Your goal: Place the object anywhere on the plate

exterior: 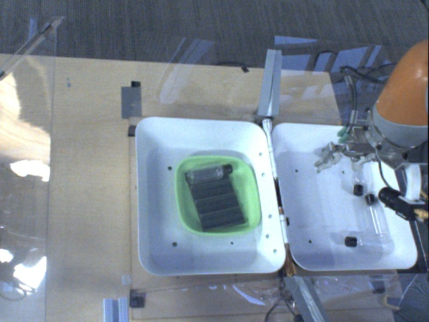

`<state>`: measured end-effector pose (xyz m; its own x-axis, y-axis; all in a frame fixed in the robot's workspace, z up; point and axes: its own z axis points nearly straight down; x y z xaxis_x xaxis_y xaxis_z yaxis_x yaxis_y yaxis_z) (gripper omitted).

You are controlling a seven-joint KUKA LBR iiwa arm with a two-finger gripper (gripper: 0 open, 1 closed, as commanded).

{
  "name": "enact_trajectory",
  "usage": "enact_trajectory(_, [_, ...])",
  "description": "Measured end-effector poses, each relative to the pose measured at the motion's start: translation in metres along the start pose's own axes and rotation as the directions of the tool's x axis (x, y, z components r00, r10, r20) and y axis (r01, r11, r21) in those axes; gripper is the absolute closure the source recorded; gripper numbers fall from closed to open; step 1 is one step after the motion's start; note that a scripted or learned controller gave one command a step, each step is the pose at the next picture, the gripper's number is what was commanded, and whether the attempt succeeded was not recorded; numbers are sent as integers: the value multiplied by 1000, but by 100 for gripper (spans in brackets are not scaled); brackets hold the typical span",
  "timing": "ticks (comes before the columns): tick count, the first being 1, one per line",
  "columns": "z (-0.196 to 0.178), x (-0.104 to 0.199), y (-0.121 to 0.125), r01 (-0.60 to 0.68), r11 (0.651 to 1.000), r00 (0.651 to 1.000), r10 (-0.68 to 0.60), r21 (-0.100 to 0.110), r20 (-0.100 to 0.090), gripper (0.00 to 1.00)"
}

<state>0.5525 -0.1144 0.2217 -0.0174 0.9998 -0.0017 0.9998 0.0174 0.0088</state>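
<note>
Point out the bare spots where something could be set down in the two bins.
Left bin: a white margin rings the green plate, which is crowded by a dark ridged block and clear tube. Right bin: bare left half; the arm and small pieces crowd its right.

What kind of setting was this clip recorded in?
Most likely a robotics lab test cell. A grey arm with an orange band reaches over two shallow white bins mounted side by side on a wooden bench, behind clear panels, with loose cables. A green square plate sits in the left bin.
</note>
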Motion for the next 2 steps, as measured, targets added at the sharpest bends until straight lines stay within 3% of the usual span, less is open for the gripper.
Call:
enact_trajectory(1, [-42,-41,30,116,993,993,-116,-1,2,0])
enact_trajectory(2, [-9,-82,106,217,976,976,-217,1,2,0])
